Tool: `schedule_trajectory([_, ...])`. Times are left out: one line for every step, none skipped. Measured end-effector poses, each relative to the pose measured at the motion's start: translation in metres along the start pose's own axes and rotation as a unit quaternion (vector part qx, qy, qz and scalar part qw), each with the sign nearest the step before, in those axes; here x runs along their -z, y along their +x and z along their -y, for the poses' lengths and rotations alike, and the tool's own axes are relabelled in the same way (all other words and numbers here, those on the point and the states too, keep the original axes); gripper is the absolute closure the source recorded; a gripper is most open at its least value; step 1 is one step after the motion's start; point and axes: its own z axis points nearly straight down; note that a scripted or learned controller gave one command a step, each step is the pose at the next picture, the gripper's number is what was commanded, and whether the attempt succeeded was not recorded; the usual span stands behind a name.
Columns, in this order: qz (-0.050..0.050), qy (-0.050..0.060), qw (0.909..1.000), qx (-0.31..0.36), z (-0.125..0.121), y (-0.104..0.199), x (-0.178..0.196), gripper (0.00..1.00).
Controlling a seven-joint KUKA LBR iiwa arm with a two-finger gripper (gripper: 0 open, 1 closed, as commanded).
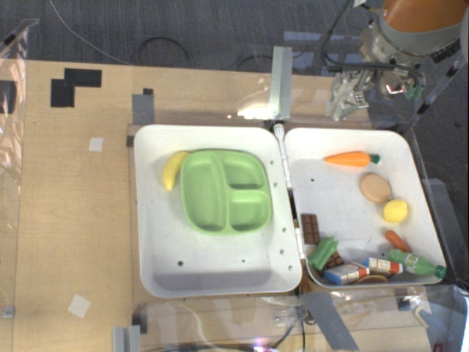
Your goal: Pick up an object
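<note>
The arm hung at the upper right, its claw [350, 94] raised beyond the right bin's [410, 149] far rim. The carrot [350, 159] lay just below the claw.

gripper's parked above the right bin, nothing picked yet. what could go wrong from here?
1. Clutter: the green bottle, chocolate bar and small carton are packed into the right bin's near corner; a grasp there may catch several or slip.
2. The lemon is round and could roll away from closing fingers.
3. The banana lies tight against the green tray, leaving little finger room.

The gripper hangs outside the bins.
</note>
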Motion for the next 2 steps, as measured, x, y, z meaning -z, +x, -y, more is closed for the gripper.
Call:
schedule_trajectory([-0.01,-0.002,0.9978,-0.066,-0.041,0.043,-0.083,1.0])
schedule_trajectory([-0.004,0.002,0.9914,-0.131,0.054,0.016,-0.031,1.0])
